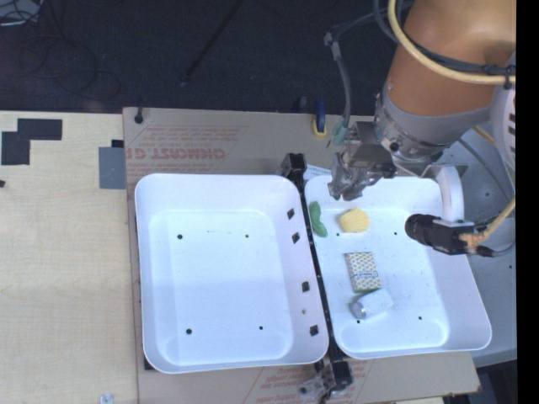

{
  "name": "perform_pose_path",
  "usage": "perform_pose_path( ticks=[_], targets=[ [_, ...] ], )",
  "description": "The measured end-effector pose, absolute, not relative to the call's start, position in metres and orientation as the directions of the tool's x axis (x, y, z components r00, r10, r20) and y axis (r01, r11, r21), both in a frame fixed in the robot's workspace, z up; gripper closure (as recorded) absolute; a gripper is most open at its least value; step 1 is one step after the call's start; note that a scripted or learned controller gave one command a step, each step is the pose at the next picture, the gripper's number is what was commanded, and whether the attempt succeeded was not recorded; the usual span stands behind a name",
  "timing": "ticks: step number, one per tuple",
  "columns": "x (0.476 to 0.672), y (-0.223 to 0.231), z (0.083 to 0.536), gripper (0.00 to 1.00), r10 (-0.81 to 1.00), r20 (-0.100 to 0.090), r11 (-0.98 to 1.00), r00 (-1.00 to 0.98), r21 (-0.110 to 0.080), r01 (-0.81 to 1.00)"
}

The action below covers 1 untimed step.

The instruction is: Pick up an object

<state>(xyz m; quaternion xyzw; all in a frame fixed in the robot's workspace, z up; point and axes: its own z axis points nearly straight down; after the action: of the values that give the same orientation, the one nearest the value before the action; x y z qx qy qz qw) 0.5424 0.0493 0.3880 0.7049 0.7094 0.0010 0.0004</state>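
One arm (446,66) reaching over right bin (459,310) | jaws (346,194) above yellow piece (354,220)

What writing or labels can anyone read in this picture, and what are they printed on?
Red print on the brown board behind the bins: appears upside down and blurred, not readable with confidence.
More red print on the board's front edge: too small to read.
Patterned small box in the right bin: any text too blurred.
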Motion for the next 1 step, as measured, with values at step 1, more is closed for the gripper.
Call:
perform_pose_path(
  ticks=[1],
  targets=[
    [0.5916, 0.0985, 0.403, 1.0, 1.0, 0.0, 0.004, -0.004, 0.001, 1.0]
  ],
)
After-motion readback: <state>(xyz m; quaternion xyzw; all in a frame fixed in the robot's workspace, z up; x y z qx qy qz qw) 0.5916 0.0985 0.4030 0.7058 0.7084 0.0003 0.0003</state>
